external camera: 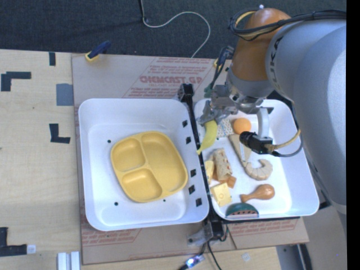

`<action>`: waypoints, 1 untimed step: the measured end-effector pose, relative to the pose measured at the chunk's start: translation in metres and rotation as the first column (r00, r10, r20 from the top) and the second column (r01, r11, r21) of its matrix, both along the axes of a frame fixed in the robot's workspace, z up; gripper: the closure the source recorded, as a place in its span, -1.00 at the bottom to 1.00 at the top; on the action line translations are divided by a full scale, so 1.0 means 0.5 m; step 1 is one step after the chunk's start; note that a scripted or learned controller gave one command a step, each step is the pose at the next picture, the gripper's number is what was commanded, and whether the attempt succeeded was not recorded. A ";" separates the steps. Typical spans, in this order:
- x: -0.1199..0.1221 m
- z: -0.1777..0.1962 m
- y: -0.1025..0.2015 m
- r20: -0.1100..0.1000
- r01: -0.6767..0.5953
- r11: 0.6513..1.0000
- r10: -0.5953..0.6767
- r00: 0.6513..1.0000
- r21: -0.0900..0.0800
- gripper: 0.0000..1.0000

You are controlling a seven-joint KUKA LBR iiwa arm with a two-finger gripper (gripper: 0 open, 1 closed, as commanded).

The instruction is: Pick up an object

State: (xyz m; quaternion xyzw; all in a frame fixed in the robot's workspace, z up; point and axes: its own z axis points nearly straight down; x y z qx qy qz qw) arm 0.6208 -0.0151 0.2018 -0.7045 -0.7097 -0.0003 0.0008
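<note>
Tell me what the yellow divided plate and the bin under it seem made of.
Yellow plate: likely moulded plastic, matte; one even colour, rounded compartment walls, no glare. Left bin: probably thin plastic, smooth white with a faint sheen along its rounded rim.

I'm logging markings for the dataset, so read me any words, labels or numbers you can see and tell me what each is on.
"CHEMCAST GP" (roughly; red print, slanted and blurred) on the brown cardboard sheet under the bins.
More red print along the same sheet's front edge: too small to read.
Nothing else legible.
</note>
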 end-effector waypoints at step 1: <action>0.051 0.036 0.072 0.002 0.001 1.000 -0.001 1.000 0.000 1.00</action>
